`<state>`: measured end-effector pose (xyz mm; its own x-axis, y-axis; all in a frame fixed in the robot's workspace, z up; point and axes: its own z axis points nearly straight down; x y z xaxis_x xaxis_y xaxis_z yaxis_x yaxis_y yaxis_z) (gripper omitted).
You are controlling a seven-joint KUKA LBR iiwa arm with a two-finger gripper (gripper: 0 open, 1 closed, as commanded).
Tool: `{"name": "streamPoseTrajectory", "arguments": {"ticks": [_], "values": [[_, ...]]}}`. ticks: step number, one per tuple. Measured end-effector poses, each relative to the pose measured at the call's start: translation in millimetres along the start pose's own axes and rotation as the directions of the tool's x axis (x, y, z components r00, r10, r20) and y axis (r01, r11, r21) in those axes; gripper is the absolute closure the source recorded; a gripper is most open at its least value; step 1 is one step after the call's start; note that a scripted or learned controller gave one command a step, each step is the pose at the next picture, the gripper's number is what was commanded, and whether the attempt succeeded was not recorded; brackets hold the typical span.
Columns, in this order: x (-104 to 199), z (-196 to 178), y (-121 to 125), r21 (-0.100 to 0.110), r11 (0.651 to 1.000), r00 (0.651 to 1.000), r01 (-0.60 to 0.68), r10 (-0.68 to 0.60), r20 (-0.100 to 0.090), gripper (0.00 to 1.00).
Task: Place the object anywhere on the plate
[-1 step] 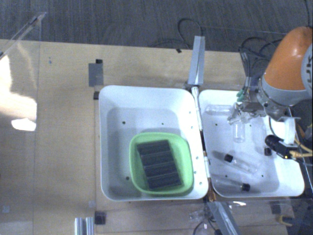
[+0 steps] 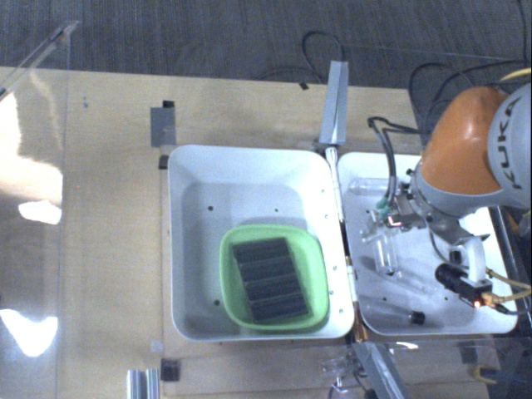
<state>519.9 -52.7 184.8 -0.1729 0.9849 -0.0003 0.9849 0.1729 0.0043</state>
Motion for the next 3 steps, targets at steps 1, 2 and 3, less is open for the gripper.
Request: {"name": "streamPoseTrajectory", "arguments": {"ticks": [1,2,3], "values": [[83.4,-40.1,27.2,-0.004,0.966,0.966,0.258,-0.258,0.001,1.00],[122.5,-0.1,-2.3,-0.002,0.889,0.889,0.457,-0.457,0.000,1.00],[122.2,-0.2,-2.3,-0.002,0.889,0.889,0.457,-0.457,0.000,0.00]]}}
